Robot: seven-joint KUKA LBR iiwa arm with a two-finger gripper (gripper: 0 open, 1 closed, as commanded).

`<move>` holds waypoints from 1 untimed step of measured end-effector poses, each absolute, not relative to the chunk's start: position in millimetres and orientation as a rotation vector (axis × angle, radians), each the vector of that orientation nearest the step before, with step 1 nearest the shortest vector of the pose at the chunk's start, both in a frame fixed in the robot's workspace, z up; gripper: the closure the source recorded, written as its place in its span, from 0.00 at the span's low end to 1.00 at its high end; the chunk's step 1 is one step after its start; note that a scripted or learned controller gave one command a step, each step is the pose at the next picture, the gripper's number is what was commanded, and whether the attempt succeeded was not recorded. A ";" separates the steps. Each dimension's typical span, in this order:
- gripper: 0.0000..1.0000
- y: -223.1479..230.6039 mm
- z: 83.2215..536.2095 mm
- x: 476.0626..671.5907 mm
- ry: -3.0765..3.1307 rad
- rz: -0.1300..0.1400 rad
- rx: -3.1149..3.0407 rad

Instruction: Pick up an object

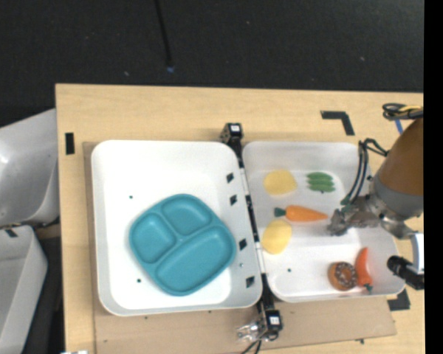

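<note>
- The gripper [338,222] hung low in the right bin [303,290], just right of the carrot [306,214]; whether it clenched anything could not be told
- A blue plate [181,243] lay in the left bin [111,198]

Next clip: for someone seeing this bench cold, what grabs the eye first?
The big blue divided plate lying alone in the left bin stands out most. After that, the toy food scattered in the right bin: an orange carrot in the middle, two yellow pieces, a green leafy piece at the back and a brown doughnut at the front. The grey arm's claw sits low just right of the carrot.
</note>
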State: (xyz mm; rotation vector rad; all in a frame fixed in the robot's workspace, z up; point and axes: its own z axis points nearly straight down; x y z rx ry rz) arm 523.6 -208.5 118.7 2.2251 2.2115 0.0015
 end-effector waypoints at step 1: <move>1.00 -209.6 181.0 519.2 2.216 0.003 2.218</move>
